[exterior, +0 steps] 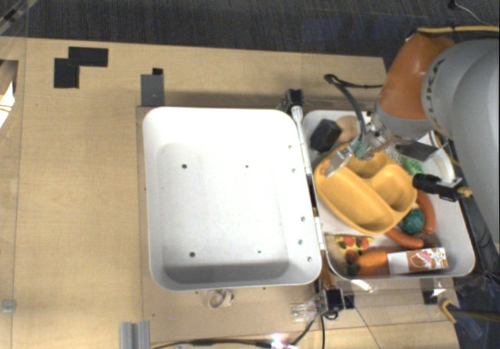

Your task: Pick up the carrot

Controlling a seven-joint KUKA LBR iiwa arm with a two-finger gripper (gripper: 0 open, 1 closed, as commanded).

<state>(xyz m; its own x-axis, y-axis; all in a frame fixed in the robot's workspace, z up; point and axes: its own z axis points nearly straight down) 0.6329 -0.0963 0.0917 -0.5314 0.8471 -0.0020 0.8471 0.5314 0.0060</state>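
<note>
Hovering over the yellow bowl (367, 197), gripper (366, 144) state untellable, carrot (370, 261) untouched by the right bin's (467, 255) front wall.

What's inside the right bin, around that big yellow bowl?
The right bin holds the yellow bowl, a carrot beside a white packet, a teal item and a black object. The bowl covers whatever lies beneath it.

Two smooth white plastic bins (226, 199) with a faint sheen sit on a matt, pale wood-look bench (78, 215), the right bin holding a glossy yellow plastic bowl (367, 195) and a smooth orange carrot (373, 261) near its front edge.
</note>
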